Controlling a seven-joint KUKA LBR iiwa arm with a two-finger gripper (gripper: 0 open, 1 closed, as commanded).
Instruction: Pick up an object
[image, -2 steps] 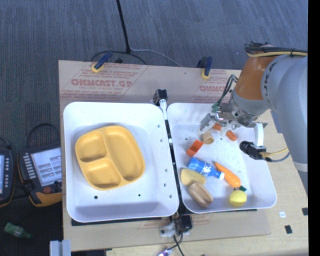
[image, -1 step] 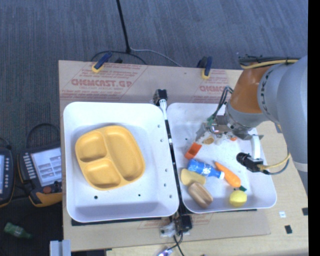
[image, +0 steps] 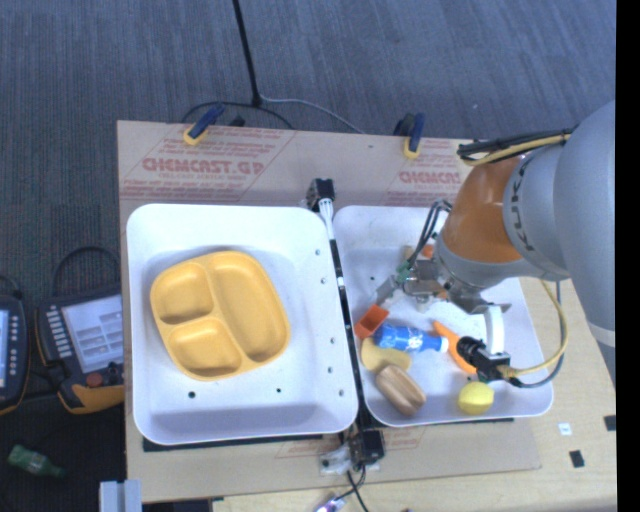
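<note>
My gripper (image: 404, 283) hangs low over the middle of the right bin (image: 345, 225), under the orange-banded wrist. Just below and to its left lies a small orange block (image: 370, 320). A blue and white tube (image: 410, 339) lies on its side next to that block, with a pale yellow piece (image: 377, 357) under its left end. A brown bun-shaped thing (image: 400, 389) sits at the front of the bin. A yellow lemon-like ball (image: 476, 398) rests in the front right corner. An orange piece (image: 452, 343) lies right of the tube. Nothing shows held in the gripper.
The left bin (image: 150, 225) holds a yellow divided plate (image: 218, 312). A raised black-edged rim (image: 340, 290) separates the two bins. The arm's grey body covers the right bin's far right side. Clamps and cables sit at the board's back edge.
</note>
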